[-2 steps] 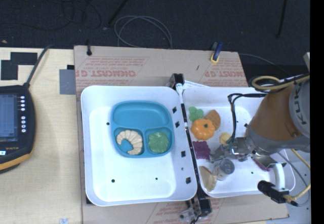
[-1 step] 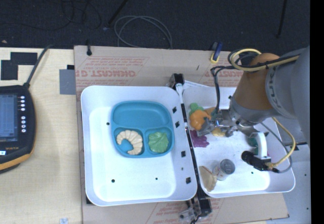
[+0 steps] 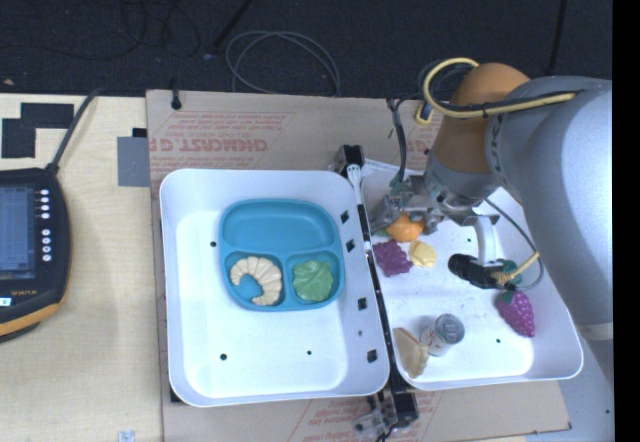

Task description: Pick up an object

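My gripper (image 3: 412,211) is low in the back left part of the right bin (image 3: 545,360), right over a small orange object (image 3: 405,228) that sits just under its tip. Close in front of it lie a purple grape bunch (image 3: 391,258) and a small yellow piece (image 3: 423,253). A second purple grape bunch (image 3: 518,311) lies at the right side of the bin. A small metal can (image 3: 446,330) and a beige piece (image 3: 411,351) lie near the front edge.
The left bin (image 3: 190,330) holds a blue divided plate (image 3: 275,225) with a croissant (image 3: 258,279) and a green item (image 3: 314,279) in its front compartments. A tablet-like pendant (image 3: 25,240) lies on the bench at far left. The arm covers the right bin's back right.
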